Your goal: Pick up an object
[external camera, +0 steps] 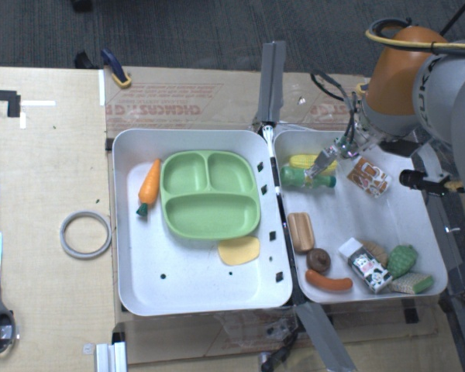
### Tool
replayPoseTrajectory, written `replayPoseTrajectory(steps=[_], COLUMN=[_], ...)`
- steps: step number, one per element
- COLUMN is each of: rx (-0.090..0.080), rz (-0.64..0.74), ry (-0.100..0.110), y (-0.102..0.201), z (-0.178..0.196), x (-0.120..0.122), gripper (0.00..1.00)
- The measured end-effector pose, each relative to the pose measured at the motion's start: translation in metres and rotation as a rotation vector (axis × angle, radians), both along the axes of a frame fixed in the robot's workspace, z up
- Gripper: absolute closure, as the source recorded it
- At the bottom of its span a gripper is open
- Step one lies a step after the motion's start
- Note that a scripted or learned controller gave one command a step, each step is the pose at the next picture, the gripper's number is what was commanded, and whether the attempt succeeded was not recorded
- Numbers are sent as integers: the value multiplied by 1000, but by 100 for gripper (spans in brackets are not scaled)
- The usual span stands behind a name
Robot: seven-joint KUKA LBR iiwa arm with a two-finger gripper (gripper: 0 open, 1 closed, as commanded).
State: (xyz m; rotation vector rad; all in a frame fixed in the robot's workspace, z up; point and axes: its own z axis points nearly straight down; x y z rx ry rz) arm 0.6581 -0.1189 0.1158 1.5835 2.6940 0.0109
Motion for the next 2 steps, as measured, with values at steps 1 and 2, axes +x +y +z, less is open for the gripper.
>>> replayPoseTrajectory(steps=[1, 2], rx=[-1, 3], rz=[143, -127], ry=[17, 20], y=[-27, -98], z=[117, 49], x=[-1, -21], gripper=[0, 0])
